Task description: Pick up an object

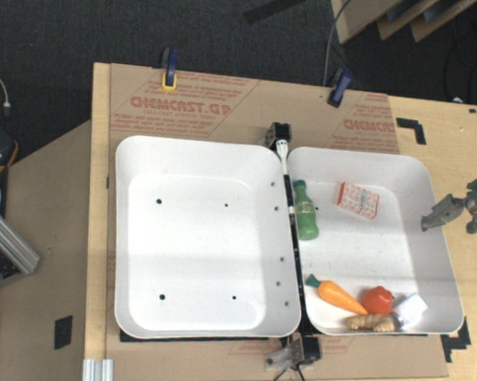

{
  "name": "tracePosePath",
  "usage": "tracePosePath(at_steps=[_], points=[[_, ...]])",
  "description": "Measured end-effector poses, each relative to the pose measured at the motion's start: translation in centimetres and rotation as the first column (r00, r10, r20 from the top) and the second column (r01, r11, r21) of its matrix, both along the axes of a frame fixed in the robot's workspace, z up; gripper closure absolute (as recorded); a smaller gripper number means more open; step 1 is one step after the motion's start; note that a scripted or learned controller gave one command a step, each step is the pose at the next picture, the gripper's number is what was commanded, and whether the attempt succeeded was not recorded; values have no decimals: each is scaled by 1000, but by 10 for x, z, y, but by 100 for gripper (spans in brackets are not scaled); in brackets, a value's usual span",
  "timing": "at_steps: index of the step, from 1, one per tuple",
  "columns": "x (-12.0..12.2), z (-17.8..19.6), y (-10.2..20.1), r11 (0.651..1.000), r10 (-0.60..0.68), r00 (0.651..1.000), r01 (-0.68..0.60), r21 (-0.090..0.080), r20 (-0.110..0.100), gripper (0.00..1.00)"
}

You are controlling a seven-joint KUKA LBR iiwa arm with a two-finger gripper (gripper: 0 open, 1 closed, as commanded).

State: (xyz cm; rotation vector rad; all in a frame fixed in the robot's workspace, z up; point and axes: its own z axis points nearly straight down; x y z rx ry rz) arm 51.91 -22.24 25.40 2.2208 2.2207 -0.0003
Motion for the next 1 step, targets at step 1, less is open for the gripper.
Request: tracePosePath(at_steps=[1], points=[[-15, 32, -2, 1000, -1, 1000, 1, -3, 5, 0]])
